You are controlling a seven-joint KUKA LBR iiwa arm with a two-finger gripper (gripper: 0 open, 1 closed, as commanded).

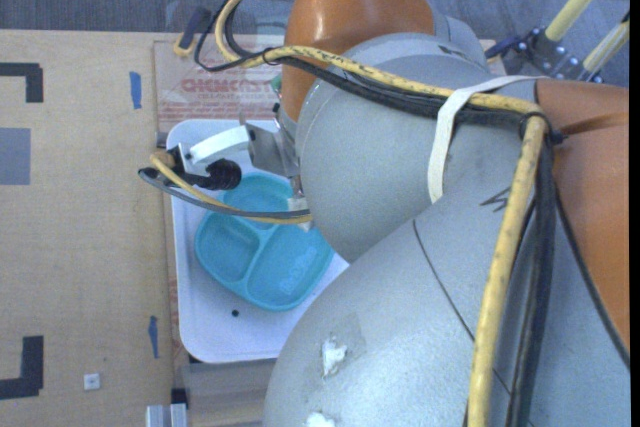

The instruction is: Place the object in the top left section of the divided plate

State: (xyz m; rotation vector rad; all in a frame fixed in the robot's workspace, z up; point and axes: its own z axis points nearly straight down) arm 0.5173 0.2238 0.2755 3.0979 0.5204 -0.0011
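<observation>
Grey KUKA arm (400,175), orange band (350,5) above the wrist, reaches in from the right. The gripper (264,145) sits at the arm's left end, over the far part of a shallow white plastic bin (215,335). Jaw state: cannot tell, as the wrist body hides it; whether anything is held also cannot be told. A light-blue divided plastic plate (262,263) lies flat in the bin, just below the jaws and extending to their near side. Its far compartment is partly covered by the arm; two near compartments show. A small dark speck (235,313) lies on the bin floor, past the plate's near edge, apart from the jaws. Tan cardboard bench top (80,245) lies left of the jaws.
</observation>
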